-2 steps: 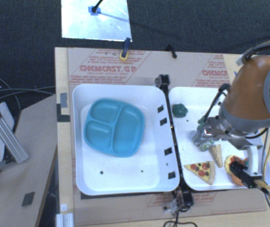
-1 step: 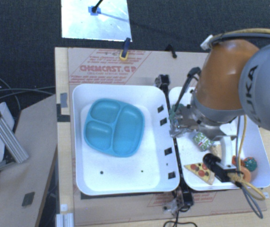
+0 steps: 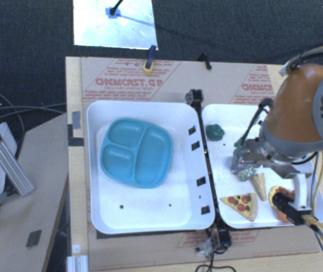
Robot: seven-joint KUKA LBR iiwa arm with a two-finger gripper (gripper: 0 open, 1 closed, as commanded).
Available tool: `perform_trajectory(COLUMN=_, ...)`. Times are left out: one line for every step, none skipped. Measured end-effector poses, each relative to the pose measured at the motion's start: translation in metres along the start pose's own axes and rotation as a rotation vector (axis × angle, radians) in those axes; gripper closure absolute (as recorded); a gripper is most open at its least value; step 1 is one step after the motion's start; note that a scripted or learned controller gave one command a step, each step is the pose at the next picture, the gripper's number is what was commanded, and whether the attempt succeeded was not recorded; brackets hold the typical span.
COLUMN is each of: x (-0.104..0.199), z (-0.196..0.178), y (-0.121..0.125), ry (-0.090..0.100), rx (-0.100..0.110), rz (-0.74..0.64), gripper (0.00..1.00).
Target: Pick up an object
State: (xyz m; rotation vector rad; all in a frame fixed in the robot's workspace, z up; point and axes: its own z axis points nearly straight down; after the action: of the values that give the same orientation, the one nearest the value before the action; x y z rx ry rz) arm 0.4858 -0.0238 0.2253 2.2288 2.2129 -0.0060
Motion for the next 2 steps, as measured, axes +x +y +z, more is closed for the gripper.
perform_trajectory(x=0.097, z=-0.059, y=0.001, ry=0.008, rx=-0.009, rz=-0.021, gripper=1.00)
perform_trajectory(x=0.010, z=-0.035, y=0.001, ry=0.001, rx=-0.003, rz=0.000, gripper=1.00)
